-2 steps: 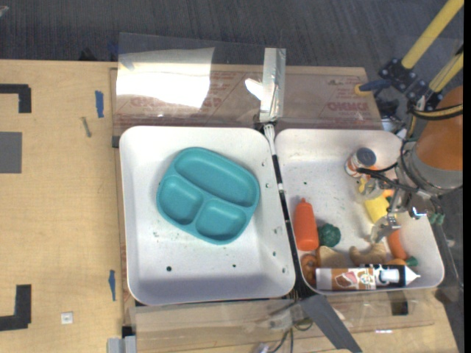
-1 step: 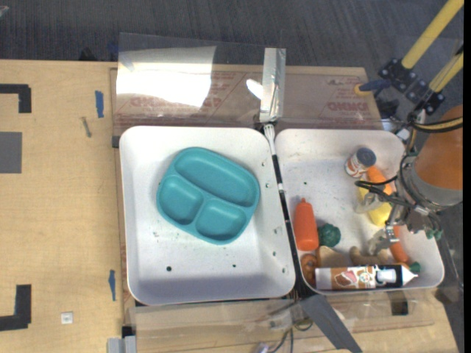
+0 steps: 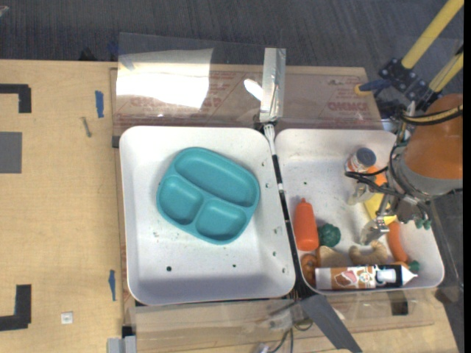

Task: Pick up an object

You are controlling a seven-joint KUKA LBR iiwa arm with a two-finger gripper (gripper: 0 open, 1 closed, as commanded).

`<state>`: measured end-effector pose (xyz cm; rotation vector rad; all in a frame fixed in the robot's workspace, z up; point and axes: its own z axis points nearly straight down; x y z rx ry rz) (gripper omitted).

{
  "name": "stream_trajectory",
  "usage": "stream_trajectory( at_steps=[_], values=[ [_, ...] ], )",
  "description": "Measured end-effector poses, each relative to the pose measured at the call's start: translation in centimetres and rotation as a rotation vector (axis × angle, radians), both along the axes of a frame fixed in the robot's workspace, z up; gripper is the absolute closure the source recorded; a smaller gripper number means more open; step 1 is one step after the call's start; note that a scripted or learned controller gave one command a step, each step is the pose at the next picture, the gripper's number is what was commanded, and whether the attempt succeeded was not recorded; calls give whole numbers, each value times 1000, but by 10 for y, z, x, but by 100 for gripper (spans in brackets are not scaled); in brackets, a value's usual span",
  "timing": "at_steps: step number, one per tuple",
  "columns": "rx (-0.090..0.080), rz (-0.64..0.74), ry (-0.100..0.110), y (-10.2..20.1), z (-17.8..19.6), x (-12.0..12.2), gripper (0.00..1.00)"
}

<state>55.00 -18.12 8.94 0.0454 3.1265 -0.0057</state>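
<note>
While the gripper (image 3: pixel 379 215) hangs low in the right bin (image 3: pixel 324 149) among the clutter, reaching seems underway; whether it is open I cannot tell, so next it must close on the carrot (image 3: pixel 397 243) just beside it

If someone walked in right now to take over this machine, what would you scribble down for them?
Gripper: low in the right white bin, among the clutter; whether it is open or shut cannot be made out, and nothing is seen lifted.
Right bin holds: orange carrot-shaped toy, dark green round toy, white tube with black cap, small blue-topped can, yellow piece.
Left white bin: teal divided plastic plate.
Done: arm is at the pile.
Left: grasp one item and lift.
</note>
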Motion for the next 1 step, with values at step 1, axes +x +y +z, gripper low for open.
stream_trajectory(
  at_steps=[1],
  values=[
    [0, 46, 3, -2, 0, 21, 0]
  ],
)
